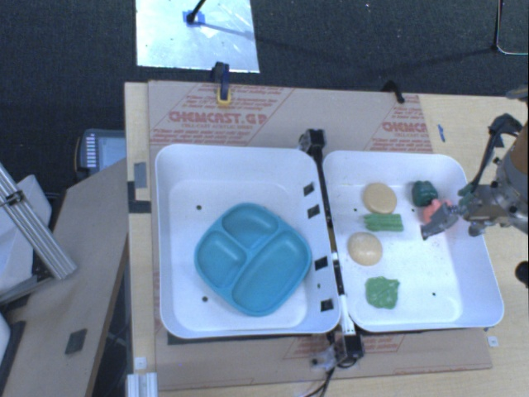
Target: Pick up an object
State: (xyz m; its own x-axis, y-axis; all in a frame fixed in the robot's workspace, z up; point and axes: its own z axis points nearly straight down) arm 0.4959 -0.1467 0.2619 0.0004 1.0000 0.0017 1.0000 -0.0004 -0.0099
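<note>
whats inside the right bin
The right bin holds two tan rounds, a green bar, a green lump, a dark green piece, and a pink piece partly covered by the gripper.

Lighting even and bright from overhead. Strong glare on the metal plate point(197, 21). Image slightly soft; shadows faint.
</note>
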